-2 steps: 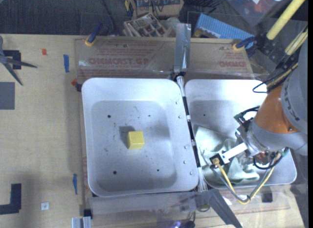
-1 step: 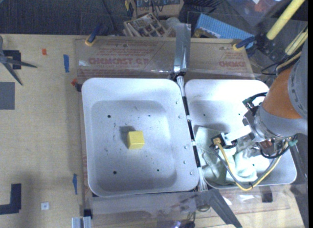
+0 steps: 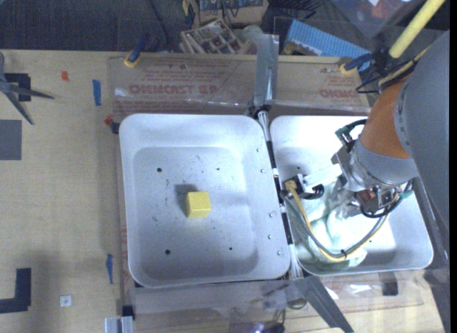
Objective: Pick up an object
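Observation:
A small yellow cube (image 3: 198, 204) lies alone near the middle of the left bin (image 3: 143, 253). My gripper (image 3: 341, 209) is down inside the right bin (image 3: 414, 249), pointing at its floor, far to the right of the cube. Beneath and around it lies a pale, translucent greenish object (image 3: 334, 237), partly covered by the wrist and its cables. Whether the gripper touches that object cannot be made out.
Yellow and black cables (image 3: 308, 224) loop from the wrist across the right bin's left side. A metal divider (image 3: 265, 74) stands behind the seam between the bins. The wooden bench (image 3: 50, 203) stretches to the left, with clutter beyond the back edge.

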Robot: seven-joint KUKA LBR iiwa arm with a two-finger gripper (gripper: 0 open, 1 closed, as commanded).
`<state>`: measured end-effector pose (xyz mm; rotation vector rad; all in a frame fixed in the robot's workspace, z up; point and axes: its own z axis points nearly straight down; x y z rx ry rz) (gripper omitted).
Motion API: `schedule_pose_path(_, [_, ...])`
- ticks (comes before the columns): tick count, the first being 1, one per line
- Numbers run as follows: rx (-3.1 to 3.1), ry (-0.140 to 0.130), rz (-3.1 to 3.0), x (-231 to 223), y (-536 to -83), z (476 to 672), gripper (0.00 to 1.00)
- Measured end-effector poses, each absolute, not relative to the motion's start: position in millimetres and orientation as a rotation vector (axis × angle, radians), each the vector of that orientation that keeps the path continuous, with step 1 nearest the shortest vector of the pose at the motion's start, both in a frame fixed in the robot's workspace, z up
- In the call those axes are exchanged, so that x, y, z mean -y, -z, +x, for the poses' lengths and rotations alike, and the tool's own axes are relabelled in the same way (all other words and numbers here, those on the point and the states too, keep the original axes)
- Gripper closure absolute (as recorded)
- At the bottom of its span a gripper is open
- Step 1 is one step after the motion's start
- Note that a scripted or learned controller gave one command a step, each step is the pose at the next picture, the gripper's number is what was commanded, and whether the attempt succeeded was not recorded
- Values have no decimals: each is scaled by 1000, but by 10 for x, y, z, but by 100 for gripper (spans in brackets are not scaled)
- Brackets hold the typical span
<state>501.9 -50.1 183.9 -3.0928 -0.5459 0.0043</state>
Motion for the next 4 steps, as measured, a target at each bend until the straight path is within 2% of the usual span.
schedule_pose_path(4, [555,-14,-3091,500,-2204,5035,100])
